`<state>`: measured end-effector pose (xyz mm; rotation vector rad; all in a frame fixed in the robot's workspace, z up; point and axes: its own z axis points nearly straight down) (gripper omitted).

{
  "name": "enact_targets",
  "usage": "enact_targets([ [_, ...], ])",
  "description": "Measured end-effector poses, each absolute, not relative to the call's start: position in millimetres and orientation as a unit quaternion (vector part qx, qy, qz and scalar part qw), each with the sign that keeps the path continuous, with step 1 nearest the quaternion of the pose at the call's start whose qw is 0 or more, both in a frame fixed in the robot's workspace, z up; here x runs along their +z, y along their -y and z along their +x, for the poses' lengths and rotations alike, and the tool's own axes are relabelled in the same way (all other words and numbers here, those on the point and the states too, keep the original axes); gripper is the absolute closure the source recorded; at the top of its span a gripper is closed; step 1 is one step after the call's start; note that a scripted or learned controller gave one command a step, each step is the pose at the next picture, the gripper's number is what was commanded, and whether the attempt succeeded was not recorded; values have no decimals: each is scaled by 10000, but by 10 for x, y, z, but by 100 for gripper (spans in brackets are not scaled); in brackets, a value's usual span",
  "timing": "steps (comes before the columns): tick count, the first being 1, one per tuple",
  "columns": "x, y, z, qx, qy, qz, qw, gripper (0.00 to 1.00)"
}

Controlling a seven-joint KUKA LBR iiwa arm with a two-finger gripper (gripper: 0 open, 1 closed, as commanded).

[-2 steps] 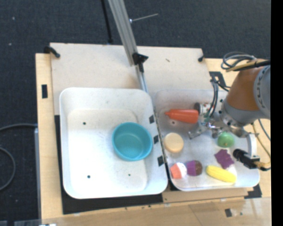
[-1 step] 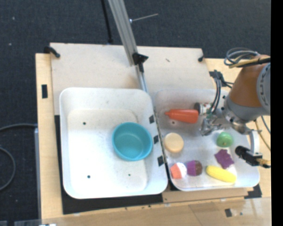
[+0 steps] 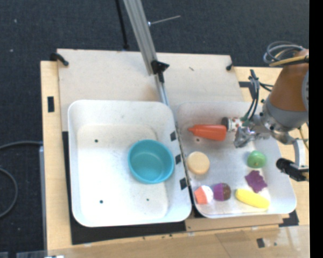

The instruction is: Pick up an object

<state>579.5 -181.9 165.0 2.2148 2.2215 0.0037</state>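
Item: orange carrot (image 3: pixel 208 132) in your right bin (image 3: pixel 290 198), long axis left-right, blunt end just left of the gripper (image 3: pixel 242 138); you cannot tell how wide the jaws stand.

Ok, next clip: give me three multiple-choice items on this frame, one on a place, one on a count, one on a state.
1. Where is the blue bowl?
A. In the left bin
B. In the right bin
C. On the bare bench

2. How many objects lie in the right bin?
A. Three
B. Ten
C. Seven

3. How does the blue bowl sit?
A. Upside down
B. Upright, opening upward
C. Stacked on the orange carrot

Answers:
1. A: the bowl rests on the floor of the left bin, near its right wall.
2. C: orange carrot, tan round piece, green ball, purple piece, yellow piece, dark purple piece and pink-white piece.
3. B: its hollow inside faces the camera.
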Motion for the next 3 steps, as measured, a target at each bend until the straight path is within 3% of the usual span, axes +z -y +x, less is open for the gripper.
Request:
enact_targets([
  [2, 2582, 1836, 5851, 18, -7086, 7056, 33, 100],
  [3, 2467, 1299, 5820, 7, -7094, 7049, 8, 100],
])
